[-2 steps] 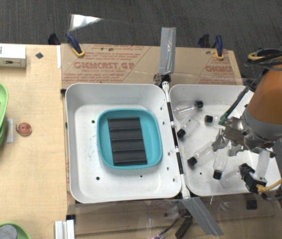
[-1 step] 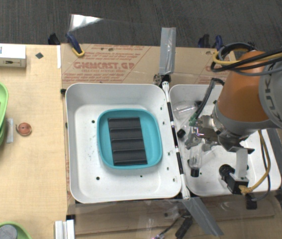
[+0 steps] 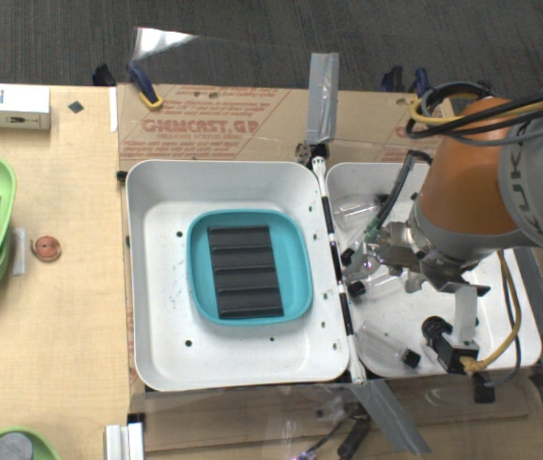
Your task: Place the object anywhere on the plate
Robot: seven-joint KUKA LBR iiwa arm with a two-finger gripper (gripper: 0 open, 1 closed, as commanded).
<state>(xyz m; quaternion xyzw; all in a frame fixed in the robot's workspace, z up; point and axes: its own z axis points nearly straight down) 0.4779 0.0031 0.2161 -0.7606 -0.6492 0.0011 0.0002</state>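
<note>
A dark grey, ribbed rectangular block [image 3: 245, 272] lies flat in the middle of the teal, rounded-square plastic plate [image 3: 201, 286], which rests on the floor of the left shallow white bin [image 3: 156, 353]. If that block is the task's object, it already sits where it should. The grey arm with the orange band [image 3: 467, 195] reaches over the right white bin [image 3: 520, 343], probably because loose items lie there: glossy, clear plastic pieces [image 3: 352, 214] and small black parts. Its gripper [image 3: 378, 257] hangs low among them; whether it has hold of anything cannot be told
</note>
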